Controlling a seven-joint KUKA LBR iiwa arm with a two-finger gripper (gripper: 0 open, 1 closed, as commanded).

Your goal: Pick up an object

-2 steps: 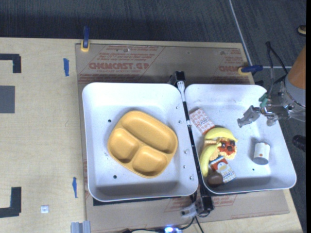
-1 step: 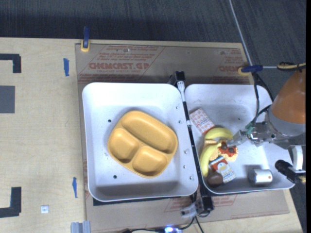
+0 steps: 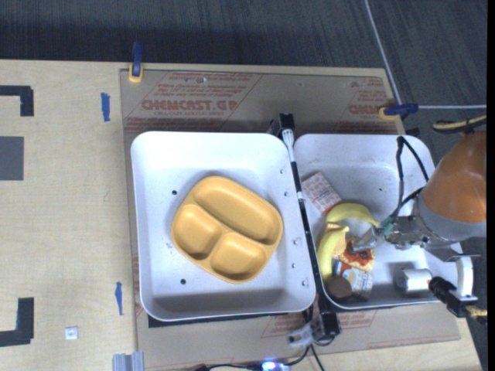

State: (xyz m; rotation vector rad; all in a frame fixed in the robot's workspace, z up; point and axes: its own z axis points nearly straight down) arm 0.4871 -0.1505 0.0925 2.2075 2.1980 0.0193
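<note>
The right bin holds a yellow banana, a red and white packet behind it, an orange and white wrapper, a small dark brown item at the front wall and a white block. My gripper reaches in from the right, low over the spot where the banana meets the orange wrapper. Its tip is dark and cluttered with cables. I see nothing lifted off the bin floor.
The left bin holds a large yellow three-compartment plate. The arm's orange band and grey wrist cover the right bin's right side. Both bins rest on a cardboard sheet on the wooden bench.
</note>
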